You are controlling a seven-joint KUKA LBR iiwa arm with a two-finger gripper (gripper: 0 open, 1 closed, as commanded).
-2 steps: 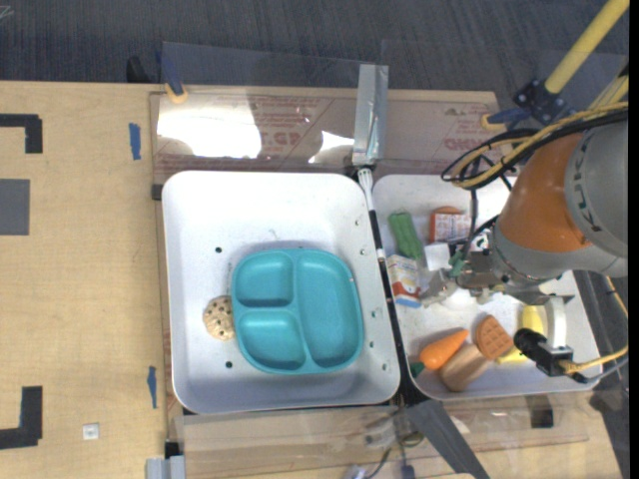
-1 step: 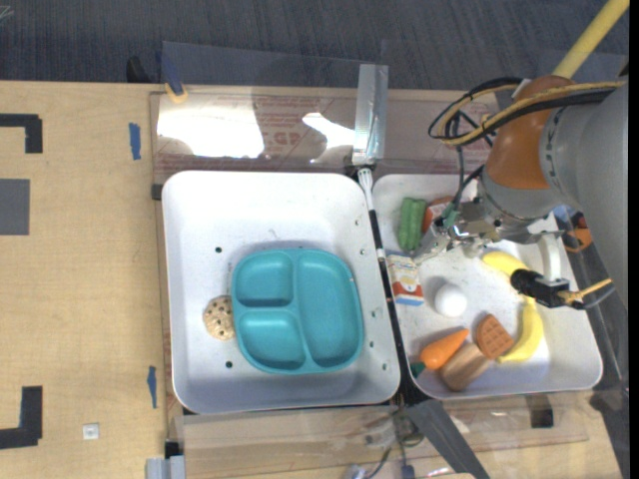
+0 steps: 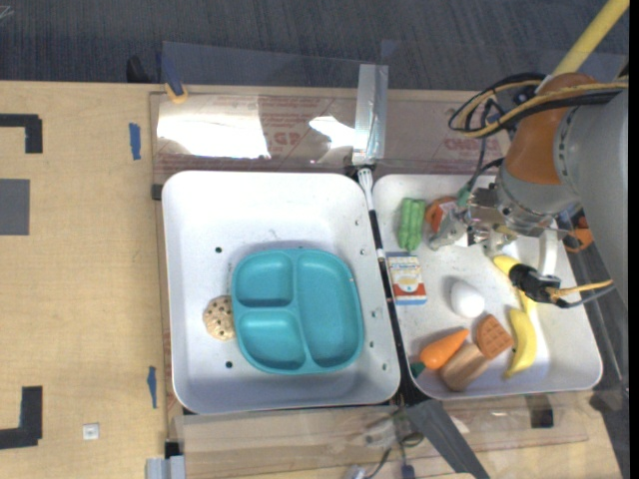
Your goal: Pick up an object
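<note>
Taking the teal divided tray point(image 3: 297, 308) in the left bin point(image 3: 190, 208) as the landmark: it lies flat in the nearer half of that bin, three compartments facing up. Touching its left edge sits a speckled cookie point(image 3: 219, 318).

To the tray's right, across the seam between the bins, the right bin point(image 3: 579, 362) holds the toys. Nearest the camera, right of the tray's near corner, a carrot point(image 3: 440, 349) lies beside a brown cylindrical block point(image 3: 465, 366), with a waffle-patterned biscuit point(image 3: 491, 334) touching the block's far end and a banana point(image 3: 520, 342) just beyond them to the right. A little farther back, a white egg point(image 3: 466, 298) rests alone. Just right of the tray's far corner, close against the seam, lies a small milk carton point(image 3: 404, 276); farther still a green pepper point(image 3: 410, 224) stands lengthwise, a red-orange toy point(image 3: 440, 214) beside it.

The gripper point(image 3: 477, 224) hangs over the far part of the right bin, well to the tray's right – near the red-orange toy, nothing seen between its fingers, and whether they are spread or closed cannot be told
</note>
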